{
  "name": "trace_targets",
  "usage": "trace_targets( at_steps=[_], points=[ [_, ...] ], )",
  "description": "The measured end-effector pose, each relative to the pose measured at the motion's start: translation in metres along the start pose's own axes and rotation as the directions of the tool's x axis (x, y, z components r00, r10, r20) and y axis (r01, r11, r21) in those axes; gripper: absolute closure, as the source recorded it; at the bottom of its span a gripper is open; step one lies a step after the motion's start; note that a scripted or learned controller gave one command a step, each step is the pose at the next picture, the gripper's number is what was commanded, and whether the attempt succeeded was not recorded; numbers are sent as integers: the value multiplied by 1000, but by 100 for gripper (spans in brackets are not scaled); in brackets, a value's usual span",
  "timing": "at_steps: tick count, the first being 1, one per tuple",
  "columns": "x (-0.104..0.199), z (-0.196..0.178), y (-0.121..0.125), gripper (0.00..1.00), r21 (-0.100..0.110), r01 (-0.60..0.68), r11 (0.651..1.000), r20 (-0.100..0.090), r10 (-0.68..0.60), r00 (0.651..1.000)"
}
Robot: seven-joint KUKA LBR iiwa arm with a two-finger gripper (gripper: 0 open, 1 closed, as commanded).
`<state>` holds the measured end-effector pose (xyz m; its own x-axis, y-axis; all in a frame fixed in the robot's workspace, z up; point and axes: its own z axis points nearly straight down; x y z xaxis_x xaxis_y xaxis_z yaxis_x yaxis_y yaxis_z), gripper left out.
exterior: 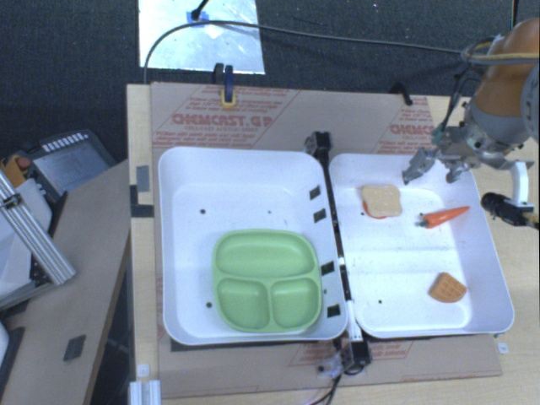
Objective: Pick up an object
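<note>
While in rt bin (pixel 498 298): 1 carrot (pixel 444 217), 1 toast (pixel 381 201), 1 waffle (pixel 447 288).

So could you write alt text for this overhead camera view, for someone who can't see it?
A robot arm's open gripper hovers over the far edge of the right bin, which holds a sandwich, a carrot and a waffle-like piece. The left bin holds a green divided plate.
</note>
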<state>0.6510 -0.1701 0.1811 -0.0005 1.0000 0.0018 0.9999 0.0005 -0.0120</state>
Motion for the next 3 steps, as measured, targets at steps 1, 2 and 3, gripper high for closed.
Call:
trace_targets(
  at_steps=[1, 2, 3],
  points=[
    [0, -9, 3, 0, -14, 2, 1000, 2, -2, 1000],
    [3, 53, 1, 0, -10, 2, 1000, 2, -2, 1000],
    [2, 94, 4, 0, -17, 4, 1000, 2, -4, 1000]
  ],
)
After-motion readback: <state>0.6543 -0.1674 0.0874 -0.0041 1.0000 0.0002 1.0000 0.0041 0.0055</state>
